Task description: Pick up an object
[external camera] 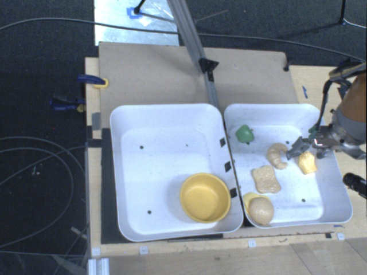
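- Yellow block (308, 164) lies in right bin (332, 211), near its right wall.
- Gripper (305, 148) sits just above the block; finger spread cannot be told.
- Croissant (277, 154), bread slice (266, 179), green pepper (245, 133) nearby.
- Yellow bowl (205, 197) in left bin (132, 153).

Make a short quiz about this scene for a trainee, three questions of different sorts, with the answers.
1. True or false: the yellow bowl lies in the left bin.
2. Which item lies nearest the gripper? A) green pepper B) yellow block C) bread slice
3. Fill in: the croissant lies in the ___ bin.

Key:
1. True.
2. B; the block sits just below the gripper in the camera view.
3. Right; it lies in the right bin, between the pepper and the bread slice.
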`<state>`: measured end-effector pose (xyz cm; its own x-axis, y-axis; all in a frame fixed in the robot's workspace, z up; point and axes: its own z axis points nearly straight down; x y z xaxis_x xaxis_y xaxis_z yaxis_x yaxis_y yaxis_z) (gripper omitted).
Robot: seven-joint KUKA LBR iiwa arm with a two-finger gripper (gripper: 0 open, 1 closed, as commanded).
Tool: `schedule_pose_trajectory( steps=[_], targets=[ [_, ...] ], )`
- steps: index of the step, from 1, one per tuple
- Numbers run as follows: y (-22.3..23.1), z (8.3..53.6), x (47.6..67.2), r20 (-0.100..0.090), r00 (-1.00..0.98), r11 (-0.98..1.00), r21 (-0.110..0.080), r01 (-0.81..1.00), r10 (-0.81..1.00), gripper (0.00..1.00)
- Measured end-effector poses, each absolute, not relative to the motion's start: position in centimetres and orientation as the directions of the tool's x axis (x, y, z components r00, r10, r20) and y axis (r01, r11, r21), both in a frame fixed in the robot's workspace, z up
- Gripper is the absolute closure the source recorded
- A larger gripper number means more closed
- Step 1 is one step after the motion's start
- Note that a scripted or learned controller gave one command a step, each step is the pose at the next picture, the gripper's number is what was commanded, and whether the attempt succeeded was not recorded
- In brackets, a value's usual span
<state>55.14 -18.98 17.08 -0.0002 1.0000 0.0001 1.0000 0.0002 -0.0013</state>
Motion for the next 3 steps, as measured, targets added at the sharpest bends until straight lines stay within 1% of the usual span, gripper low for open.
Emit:
schedule_pose_trajectory(
  steps=[1,2,3],
  targets=[
    [-19.2,12.9,55.2,0.000,0.000,0.000,-0.002,1.000,1.000,0.00],
    [-19.3,14.2,55.4,-0.002,0.000,0.000,0.005,1.000,1.000,1.00],
    [-19.7,19.5,56.5,-0.003,-0.005,0.005,0.007,1.000,1.000,1.00]
  ],
)
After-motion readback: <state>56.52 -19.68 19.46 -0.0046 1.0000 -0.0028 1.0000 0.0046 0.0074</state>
